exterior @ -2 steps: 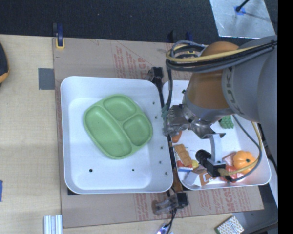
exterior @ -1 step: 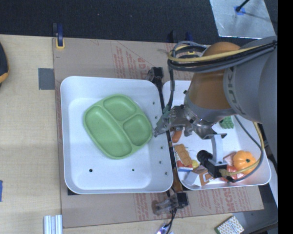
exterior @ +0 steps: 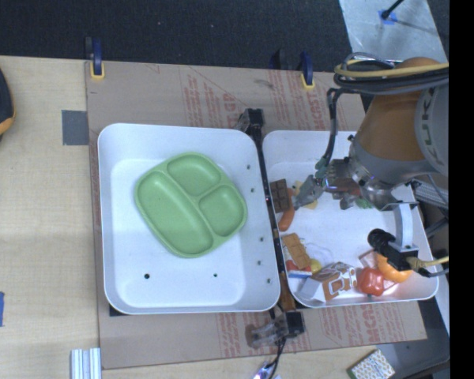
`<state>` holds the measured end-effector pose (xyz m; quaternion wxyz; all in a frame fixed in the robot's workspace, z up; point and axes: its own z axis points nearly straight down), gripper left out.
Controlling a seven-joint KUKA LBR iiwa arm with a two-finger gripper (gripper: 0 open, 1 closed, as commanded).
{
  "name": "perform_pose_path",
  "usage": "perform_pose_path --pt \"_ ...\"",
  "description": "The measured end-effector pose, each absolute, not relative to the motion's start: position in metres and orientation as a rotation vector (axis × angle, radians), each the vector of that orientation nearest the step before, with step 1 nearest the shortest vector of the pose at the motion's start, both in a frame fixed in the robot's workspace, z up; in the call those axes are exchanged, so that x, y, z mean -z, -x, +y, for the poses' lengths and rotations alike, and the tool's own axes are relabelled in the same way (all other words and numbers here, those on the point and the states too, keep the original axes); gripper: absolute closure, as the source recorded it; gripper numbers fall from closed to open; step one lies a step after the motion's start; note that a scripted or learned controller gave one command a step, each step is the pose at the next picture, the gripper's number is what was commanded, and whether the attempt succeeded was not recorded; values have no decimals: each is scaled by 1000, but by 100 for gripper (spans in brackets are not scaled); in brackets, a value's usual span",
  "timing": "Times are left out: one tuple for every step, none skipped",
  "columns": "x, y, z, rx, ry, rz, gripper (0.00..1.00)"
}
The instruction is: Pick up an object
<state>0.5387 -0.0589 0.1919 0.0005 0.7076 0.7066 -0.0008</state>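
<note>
We see the claw (exterior: 310,189) low in the right bin (exterior: 340,235), above small items near the divider; whether it holds anything we cannot tell. Toys (exterior: 355,279) cluster at the bin's front; a green plate (exterior: 191,204) fills the left bin (exterior: 118,283)

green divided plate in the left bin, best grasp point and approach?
Probably the raised outer rim of the green divided plate, pinched from straight above. It lies flat in the left bin, so the faces give no hold. The edge toward the near-left has the most bare bin floor for a finger outside.
</note>
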Motion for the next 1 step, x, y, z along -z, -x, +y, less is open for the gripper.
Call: perform_pose_path --pt "-137 -663 -120 -9 -2206 2221 0"
